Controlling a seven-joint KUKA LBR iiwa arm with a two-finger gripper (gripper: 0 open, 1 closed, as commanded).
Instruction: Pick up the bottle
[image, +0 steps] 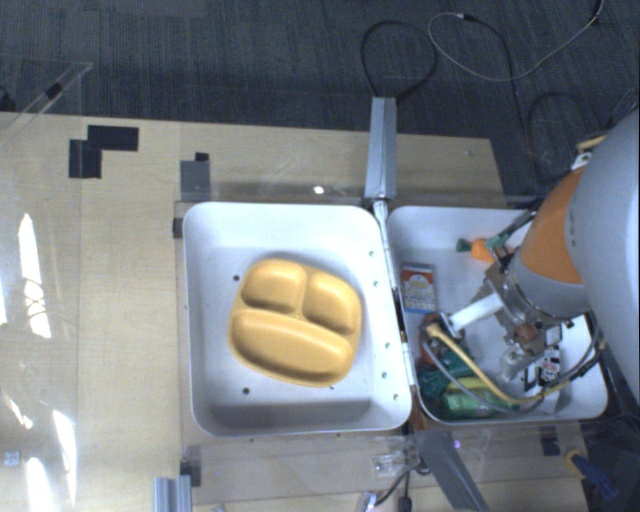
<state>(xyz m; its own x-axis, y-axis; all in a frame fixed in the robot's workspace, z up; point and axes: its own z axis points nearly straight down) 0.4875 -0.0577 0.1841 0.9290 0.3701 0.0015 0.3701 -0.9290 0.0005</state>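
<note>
1. Camera view: my gripper (522, 345) is down inside the right bin (440, 228), low over the clutter at its near end; whether it is wide, narrow or holding anything, I cannot tell from here.
2. A green bottle (462, 403) lies on its side at the bin's near edge, just left of my gripper, tangled among yellow cables (470, 368).
3. A small card packet (418, 287) with red and blue print sits by the bin's left wall; its writing is too small to read.
4. My arm (600, 230) comes in from the right, orange band above the wrist, wrist bent down into the bin.
5. The left bin (205, 300) on the desk (110, 300) carries a yellow sectioned tray (296, 320).
</note>
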